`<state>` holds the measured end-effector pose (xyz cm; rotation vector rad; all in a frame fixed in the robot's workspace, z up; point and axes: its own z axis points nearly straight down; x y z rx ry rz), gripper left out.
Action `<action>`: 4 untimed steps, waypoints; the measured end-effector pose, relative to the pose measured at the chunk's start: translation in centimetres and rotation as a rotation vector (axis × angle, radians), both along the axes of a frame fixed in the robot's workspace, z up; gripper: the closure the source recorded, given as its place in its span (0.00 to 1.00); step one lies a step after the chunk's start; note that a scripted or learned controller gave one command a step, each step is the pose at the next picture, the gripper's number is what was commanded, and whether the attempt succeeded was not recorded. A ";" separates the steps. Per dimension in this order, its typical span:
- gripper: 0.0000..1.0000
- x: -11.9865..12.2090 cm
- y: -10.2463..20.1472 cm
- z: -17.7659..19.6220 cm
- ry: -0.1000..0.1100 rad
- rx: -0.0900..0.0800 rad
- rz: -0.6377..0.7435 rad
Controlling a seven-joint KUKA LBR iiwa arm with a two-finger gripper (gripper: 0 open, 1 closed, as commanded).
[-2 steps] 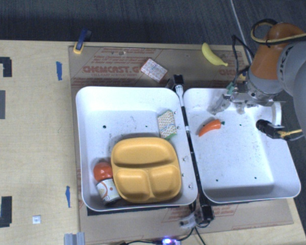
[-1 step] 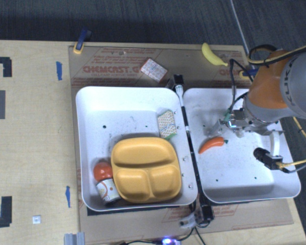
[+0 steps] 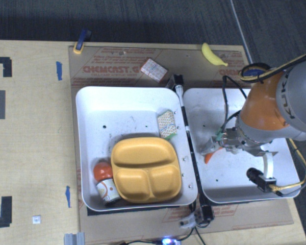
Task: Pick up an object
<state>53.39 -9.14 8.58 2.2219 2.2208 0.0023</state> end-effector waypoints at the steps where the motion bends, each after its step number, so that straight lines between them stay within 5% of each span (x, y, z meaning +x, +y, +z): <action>1: 1.00 0.1 0.0 1.0 -0.005 -0.001 0.000; 2: 1.00 -5.4 6.8 9.9 0.000 -0.001 0.002; 3: 1.00 -5.4 9.0 9.9 -0.001 -0.001 0.002; 4: 1.00 -5.4 3.9 9.9 -0.001 -0.002 0.000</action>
